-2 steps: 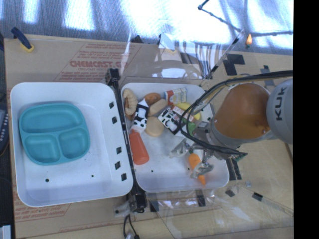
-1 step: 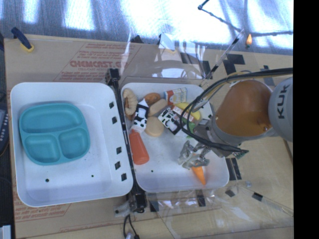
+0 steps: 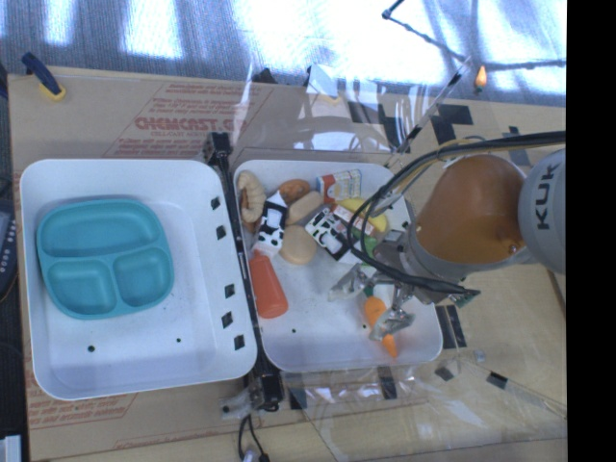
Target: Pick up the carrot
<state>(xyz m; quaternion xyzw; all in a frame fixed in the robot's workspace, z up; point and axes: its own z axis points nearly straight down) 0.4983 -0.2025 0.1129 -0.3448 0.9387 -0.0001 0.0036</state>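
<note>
I had the arm (image 3: 481, 215) reaching in from the right over the right bin (image 3: 318, 349), its gripper (image 3: 388, 318) down in that bin's near right corner. The carrot (image 3: 375, 311) lay right there, a small orange piece touching the fingertips, with another orange bit just nearer. I judged this the grasp step: the fingers looked closed about the carrot, so I read it as gripped, though the wrist shadowed much of the contact. The red-orange bottle (image 3: 268, 284) lay well to the left by the bin's left wall, and the cluster of toy food (image 3: 298, 221) sat at the far side, clear of the tool. The left bin (image 3: 125, 354) held the teal divided plate (image 3: 104, 256). Next I would have wanted a straight lift, slow enough to confirm the carrot rose with the fingers.
</note>
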